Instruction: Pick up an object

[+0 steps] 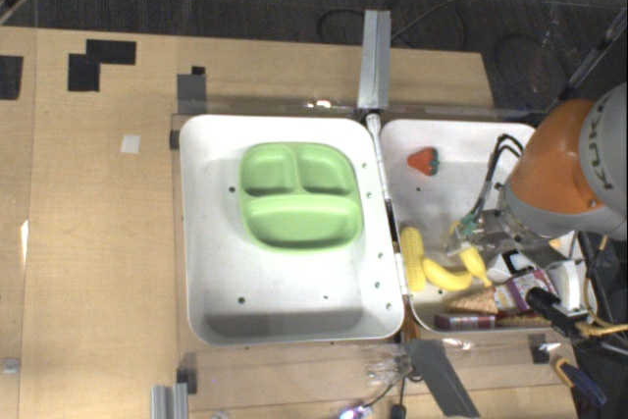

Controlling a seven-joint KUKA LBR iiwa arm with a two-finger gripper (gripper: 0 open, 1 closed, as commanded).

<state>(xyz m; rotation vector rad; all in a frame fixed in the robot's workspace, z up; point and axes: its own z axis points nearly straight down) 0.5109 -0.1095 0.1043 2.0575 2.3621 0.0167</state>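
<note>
In the right bin (442,196), a yellow banana (447,277) lies near the front beside a yellow corn cob (413,258). A red strawberry (423,161) sits alone at the back left of that bin. My gripper (470,236) hangs low over the banana's right end, under the grey and orange arm (554,172). The arm and wrist hide how the gripper meets the banana. A dark brown bar (469,320) lies along the bin's front wall, with a brown and white packet (507,294) just behind it.
The left bin (211,240) holds a green divided plate (298,194) in its middle. A metal post (374,59) stands behind the gap between the bins. Black cables run along the arm and over the floor at the back.
</note>
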